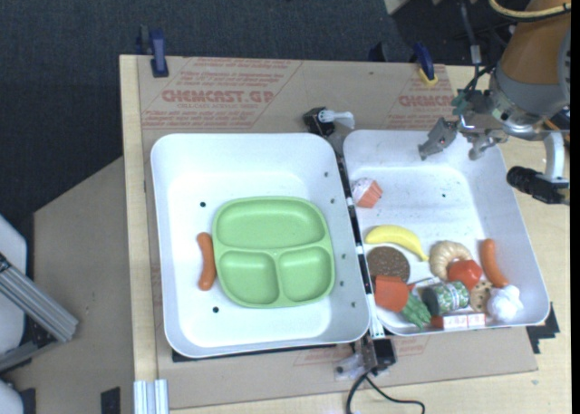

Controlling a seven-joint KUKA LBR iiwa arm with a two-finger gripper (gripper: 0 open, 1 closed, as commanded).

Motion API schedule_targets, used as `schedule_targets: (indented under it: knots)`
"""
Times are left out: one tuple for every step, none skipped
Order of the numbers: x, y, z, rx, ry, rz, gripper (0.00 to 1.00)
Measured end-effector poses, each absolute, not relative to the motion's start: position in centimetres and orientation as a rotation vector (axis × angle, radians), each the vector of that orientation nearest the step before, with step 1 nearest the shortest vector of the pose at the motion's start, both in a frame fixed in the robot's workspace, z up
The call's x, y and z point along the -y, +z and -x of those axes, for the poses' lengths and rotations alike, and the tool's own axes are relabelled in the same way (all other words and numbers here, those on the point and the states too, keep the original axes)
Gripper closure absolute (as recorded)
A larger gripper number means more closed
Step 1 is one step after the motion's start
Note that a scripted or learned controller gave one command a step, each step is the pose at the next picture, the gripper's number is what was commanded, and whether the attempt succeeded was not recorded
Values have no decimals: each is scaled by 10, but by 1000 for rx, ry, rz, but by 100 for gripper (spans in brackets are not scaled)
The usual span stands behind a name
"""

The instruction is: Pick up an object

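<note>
**Claw spread and bare over the far edge of the right bin**

From my station I see the gripper point(460, 143) hanging at the far right corner of the right bin point(453, 187), its two fingers point(436, 142) splayed apart with nothing between them. The grey arm with its orange band point(535, 45) comes in from the right above it.

Just below the claw the bin floor is bare white. Nearer the divider, a small orange-and-white piece point(367, 192) lies against the right bin's left wall. The rest of the toy food, anything I might pick, sits well apart from the claw, crowded into the near end of that bin: a yellow banana point(395, 238), a dark brown round patty point(388, 263) just under it, a red block point(391, 293) touching the patty's near side, a green leafy piece point(416, 312), a small can point(448, 297) lying on its side, a tan croissant point(448, 255), a red tomato point(465, 273) beside it, an orange sausage point(492, 262) along the right wall, and a white lump point(505, 303) in the near right corner.

In the left bin point(181, 249) I see a green divided plate point(272, 251), three compartments, lying flat in the middle. A second orange sausage point(207, 261) rests on the bin floor just beside the plate's left edge.

Both bins sit side by side on a cardboard-covered bench point(227, 91), held by blue clamps point(159, 48) at the far edge.
</note>
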State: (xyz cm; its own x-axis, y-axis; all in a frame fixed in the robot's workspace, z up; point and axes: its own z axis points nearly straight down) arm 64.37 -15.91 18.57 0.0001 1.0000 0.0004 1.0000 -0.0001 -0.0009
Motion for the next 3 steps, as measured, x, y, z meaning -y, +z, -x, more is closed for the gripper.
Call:
schedule_targets:
  knots:
    - [209,81,-570,2205,15,2221,0]
    - [161,161,-673,2240,-14,2220,0]
    - [131,185,-561,2216,2,2219,0]
